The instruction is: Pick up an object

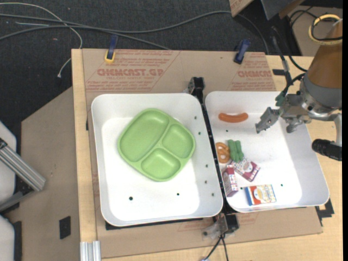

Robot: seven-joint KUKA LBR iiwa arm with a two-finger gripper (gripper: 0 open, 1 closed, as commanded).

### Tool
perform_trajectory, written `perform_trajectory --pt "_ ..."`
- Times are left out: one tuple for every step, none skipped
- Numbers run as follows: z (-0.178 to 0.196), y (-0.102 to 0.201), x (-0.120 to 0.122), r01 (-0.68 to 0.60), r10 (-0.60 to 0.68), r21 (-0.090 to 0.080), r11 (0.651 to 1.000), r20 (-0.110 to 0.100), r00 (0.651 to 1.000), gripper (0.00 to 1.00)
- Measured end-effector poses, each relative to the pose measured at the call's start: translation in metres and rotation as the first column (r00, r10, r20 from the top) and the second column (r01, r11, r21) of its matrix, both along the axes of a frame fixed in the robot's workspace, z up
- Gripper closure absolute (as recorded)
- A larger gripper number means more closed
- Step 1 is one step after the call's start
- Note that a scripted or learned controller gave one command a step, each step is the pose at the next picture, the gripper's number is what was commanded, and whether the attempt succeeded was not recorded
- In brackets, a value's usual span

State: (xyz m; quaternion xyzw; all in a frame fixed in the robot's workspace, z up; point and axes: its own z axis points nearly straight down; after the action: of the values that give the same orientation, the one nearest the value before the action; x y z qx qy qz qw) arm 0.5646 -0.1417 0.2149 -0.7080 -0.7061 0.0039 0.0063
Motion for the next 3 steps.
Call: perform_trajectory --pt "0.007 0.000 0.003 -0.003 0.003 -0.002 1.000 0.013 1.000 0.00" --pt "-0.041 0.010 0.003 -0.003 0.003 -0.002 1.000 0.012 1.000 0.00" --pt "-0.084 0.007 0.004 -0.002 0.002 -0.001 1.000 0.008 1.000 0.00"
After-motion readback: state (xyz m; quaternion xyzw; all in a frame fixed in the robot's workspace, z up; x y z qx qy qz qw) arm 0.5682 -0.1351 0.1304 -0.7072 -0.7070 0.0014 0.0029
